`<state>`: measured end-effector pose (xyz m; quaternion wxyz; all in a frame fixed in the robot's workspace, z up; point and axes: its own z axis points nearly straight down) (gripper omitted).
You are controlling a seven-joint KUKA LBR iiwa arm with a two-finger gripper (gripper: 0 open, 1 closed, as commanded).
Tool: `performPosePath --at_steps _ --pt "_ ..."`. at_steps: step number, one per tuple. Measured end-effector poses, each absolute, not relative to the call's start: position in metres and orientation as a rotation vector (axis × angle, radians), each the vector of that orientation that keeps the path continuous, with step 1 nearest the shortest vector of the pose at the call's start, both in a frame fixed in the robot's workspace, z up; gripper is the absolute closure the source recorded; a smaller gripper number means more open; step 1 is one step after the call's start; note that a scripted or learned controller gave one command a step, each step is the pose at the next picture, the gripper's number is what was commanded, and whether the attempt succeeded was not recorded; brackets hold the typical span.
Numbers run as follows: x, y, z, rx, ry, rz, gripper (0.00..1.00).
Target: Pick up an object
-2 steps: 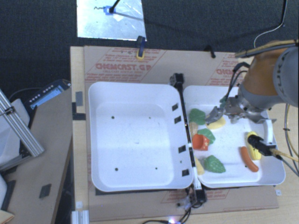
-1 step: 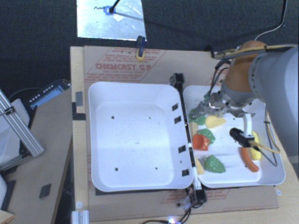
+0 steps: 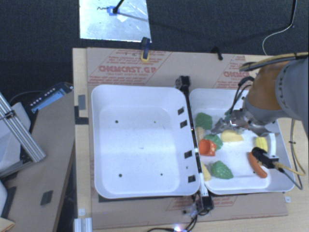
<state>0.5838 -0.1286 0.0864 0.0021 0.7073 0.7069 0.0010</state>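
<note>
lying in the right bin [image 3: 227, 96]: yellow lemon-like piece [image 3: 232, 137], long axis running left-right, between green broccoli [image 3: 203, 120] and corn cob [image 3: 261, 142]. red pepper [image 3: 207, 147], green bunch [image 3: 221, 170], orange carrot [image 3: 257, 165] nearby. gripper [image 3: 223, 125] sits low just beside the yellow piece's upper left; its opening cannot be made out. left bin [image 3: 140, 93] alongside.
</note>
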Motion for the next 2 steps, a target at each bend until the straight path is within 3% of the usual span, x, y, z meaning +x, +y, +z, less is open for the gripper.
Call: performPosePath --at_steps 1,2 --pt "0.662 -0.098 0.086 2.206 2.226 0.010 0.00" --pt "0.660 -0.101 0.097 2.209 2.225 0.006 1.00"
